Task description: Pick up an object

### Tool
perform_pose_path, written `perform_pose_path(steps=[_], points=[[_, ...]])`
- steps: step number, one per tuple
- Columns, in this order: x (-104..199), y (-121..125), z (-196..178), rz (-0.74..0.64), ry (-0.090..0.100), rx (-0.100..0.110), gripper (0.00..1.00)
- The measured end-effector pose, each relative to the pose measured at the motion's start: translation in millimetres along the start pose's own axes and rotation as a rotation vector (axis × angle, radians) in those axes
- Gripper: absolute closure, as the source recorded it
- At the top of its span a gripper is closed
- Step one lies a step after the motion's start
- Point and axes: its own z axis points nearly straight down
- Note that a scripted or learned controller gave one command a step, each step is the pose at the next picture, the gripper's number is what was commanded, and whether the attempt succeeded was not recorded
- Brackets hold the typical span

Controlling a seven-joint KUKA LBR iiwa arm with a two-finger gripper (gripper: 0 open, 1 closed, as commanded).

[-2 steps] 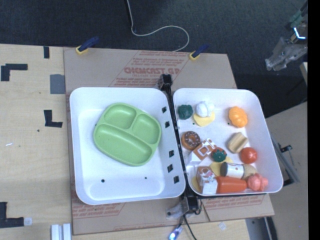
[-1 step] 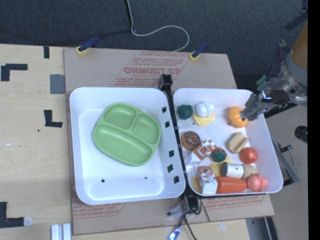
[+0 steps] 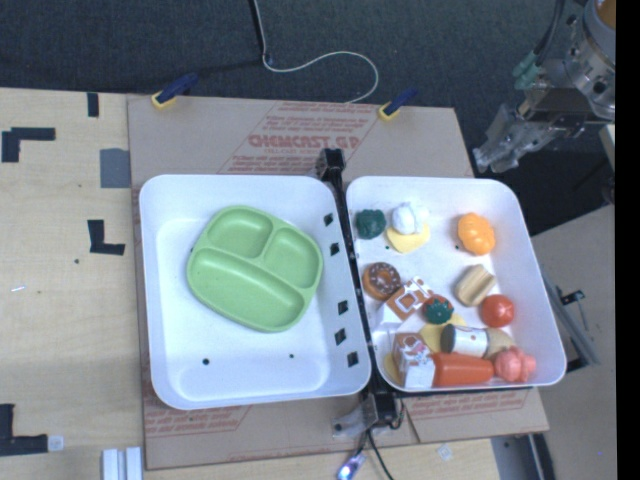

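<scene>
My gripper [image 3: 497, 156] hangs above the bench beyond the right bin's far right corner, clear of every object, with its fingers open and nothing between them. The right bin [image 3: 532, 258] holds several toy foods: an orange fruit [image 3: 476, 233], a white and yellow egg [image 3: 407, 226], a dark green piece [image 3: 370, 224], a brown donut [image 3: 381, 280], a bread roll [image 3: 473, 284], a red tomato [image 3: 496, 311], a dark can [image 3: 465, 341] and an orange-red carrot [image 3: 462, 370]. All of them lie loose in the bin.
The left bin [image 3: 170, 358] bears a green divided plate [image 3: 255, 268]. A black hinge strip [image 3: 340, 268] runs between the bins. Both bins rest on a cardboard sheet [image 3: 290, 138] held by two clamps, and a white cable [image 3: 320, 63] lies behind.
</scene>
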Motion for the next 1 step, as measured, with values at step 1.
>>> perform_pose_path(steps=[1], points=[[16.5,-39.2,110.8,0.007,0.001,0.023,1.00]])
